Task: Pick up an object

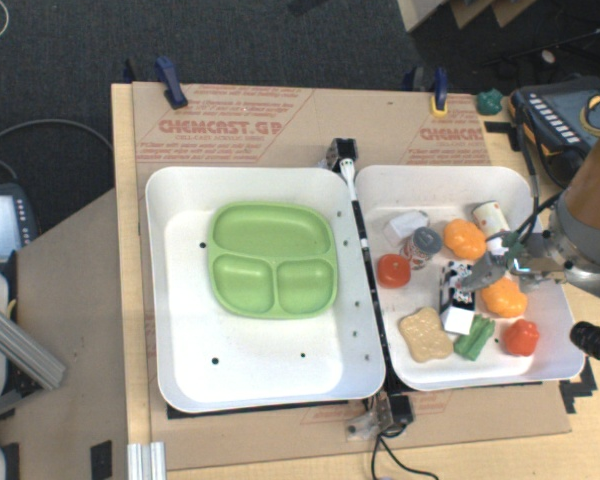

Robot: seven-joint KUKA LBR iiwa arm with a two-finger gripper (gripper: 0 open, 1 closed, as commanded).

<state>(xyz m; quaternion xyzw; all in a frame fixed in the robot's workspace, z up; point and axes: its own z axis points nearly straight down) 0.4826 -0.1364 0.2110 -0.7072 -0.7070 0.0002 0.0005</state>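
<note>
The right bin (435, 181) holds several small objects. Among them are a red tomato (393, 270), a small can (421, 242), an orange fruit (464, 238), a white cylinder (489, 214), a tan biscuit shape (425, 333), a white block (458, 320), a green piece (474, 338), a second orange piece (505, 299) and a red piece (521, 338). My gripper (463, 280) hangs low over the middle of this bin, between the two orange items and just above the white block. Nothing is seen held in it.
The left bin (180, 348) carries a green divided plate (273, 259). The arm (580, 233) reaches in over the right bin's right rim. Blue clamps (170, 81) grip the brown board at the back. A black divider strip (362, 258) runs between the bins.
</note>
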